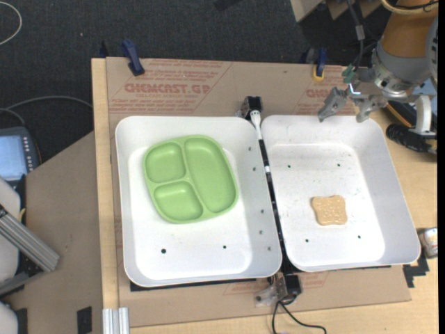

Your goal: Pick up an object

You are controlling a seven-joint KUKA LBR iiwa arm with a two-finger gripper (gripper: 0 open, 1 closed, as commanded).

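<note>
Cardboard bench [174, 82] is carrying two white bins; my gripper [345, 105] is hanging spread and empty over the right bin's [389, 186] far rim, while the flat tan piece [329, 210] is lying low, risking fingers sliding off it.

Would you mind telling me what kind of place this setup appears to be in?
Most likely a robotics lab bench: two white bins clamped onto a cardboard-covered board, a robot arm's gripper open over the far edge, and loose cables around.

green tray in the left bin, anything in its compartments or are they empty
Empty. The green tray lies flat in the left bin, open side up, and all three compartments show bare green bottoms.
</note>
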